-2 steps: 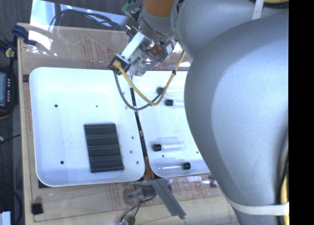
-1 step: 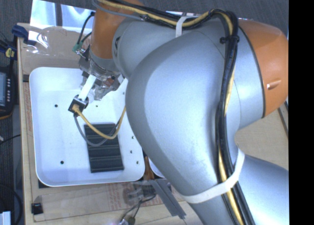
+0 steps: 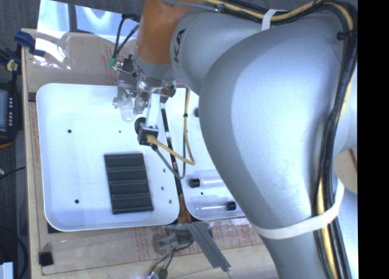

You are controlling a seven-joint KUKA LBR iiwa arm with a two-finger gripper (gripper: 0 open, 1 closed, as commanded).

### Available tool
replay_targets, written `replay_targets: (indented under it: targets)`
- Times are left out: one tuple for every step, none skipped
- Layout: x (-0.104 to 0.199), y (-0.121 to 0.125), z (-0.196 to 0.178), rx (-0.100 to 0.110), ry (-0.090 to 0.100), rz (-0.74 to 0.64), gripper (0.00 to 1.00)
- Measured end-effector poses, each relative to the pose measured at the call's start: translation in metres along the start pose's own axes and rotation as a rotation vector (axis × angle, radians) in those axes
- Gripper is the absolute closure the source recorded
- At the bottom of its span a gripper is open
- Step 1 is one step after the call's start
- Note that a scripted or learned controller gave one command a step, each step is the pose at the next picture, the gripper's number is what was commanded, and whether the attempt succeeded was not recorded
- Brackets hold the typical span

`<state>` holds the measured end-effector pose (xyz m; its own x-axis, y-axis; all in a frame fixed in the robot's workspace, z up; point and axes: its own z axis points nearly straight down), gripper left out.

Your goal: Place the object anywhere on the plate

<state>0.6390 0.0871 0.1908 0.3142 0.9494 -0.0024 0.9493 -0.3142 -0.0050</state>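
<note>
gripper [image 3: 129, 106] over upper part of left bin [image 3: 55, 150], jaws' state cannot tell | dark ribbed plate [image 3: 127, 182] flat in left bin, lower middle | two clear tubes [image 3: 213, 194] in right bin [image 3: 193, 214], beside arm

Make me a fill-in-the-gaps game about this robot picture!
1. The dark ridged plate lies in the ____ bin as the camera sees it.
2. The band above the robot's wrist is coloured ____.
3. The gripper hangs over the ____ bin, above the plate in the picture.
4. The two clear tubes with dark caps lie in the ____ bin.

Missing words: left; orange; left; right
</note>
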Motion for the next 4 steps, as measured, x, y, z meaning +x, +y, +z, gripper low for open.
replay_targets:
  targets:
    - [-0.012,0.022,-0.057,-0.002,0.001,0.105,1.00]
    - [-0.053,0.035,0.001,0.004,0.000,0.330,1.00]
    - [-0.076,-0.024,0.001,0.005,-0.001,0.723,1.00]
    - [-0.046,-0.086,0.000,0.001,0.002,1.045,1.00]
